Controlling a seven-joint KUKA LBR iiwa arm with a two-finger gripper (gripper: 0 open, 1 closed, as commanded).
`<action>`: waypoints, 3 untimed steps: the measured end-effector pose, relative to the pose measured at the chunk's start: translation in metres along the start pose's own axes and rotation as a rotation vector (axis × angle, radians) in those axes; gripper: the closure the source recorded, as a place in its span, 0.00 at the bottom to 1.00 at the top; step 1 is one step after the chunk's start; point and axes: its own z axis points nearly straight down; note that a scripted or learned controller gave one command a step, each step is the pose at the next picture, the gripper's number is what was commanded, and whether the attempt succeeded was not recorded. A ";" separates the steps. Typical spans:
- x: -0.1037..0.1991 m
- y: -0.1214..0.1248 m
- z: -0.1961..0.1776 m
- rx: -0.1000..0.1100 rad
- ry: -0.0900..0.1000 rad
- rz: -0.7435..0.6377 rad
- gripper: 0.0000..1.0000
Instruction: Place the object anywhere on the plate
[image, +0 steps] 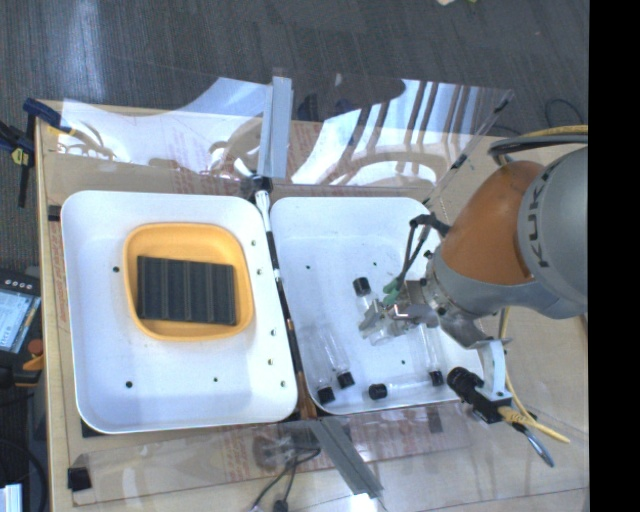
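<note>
Arm (520, 240): low over right bin (300, 230). Gripper (392, 315): finger state cannot be told. Vials (375, 320): clear, beneath and beside fingers. Plate (187, 238): well left. Advice: centre on one vial.

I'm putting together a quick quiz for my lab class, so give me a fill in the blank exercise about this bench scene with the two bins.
1. The yellow plate sits in the ____ bin of the two in the camera view.
2. The clear vials with black caps lie in the ____ bin.
3. The dark insert in the middle of the plate has a ____ surface.
4. The arm's hand is over the ____ bin.

Missing words: left; right; ribbed; right
</note>
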 end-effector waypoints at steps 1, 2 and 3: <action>0.042 0.032 -0.096 -0.001 0.001 -0.136 1.00; 0.067 0.078 -0.037 0.003 0.003 -0.401 1.00; 0.086 0.108 0.000 0.002 0.003 -0.466 1.00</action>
